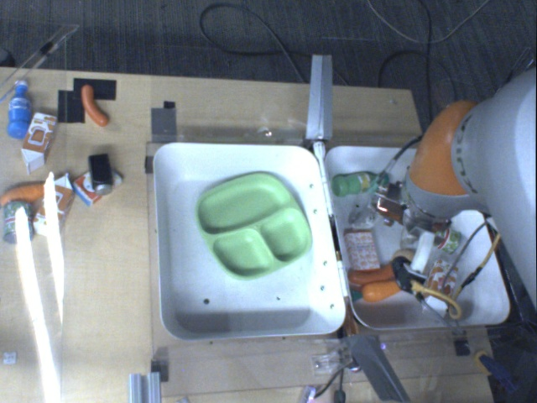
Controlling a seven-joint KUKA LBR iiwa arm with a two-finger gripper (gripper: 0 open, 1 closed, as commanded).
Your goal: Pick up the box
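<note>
Box (361, 248), small patterned carton, lies flat in the right bin (495, 309) with long axis running near-to-far, just left of my gripper (417, 254), whose grip state I cannot tell under the wrist.

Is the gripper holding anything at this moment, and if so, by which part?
It cannot be told. The gripper is low in the right bin, beside the box, and the wrist hides its tip.
</note>
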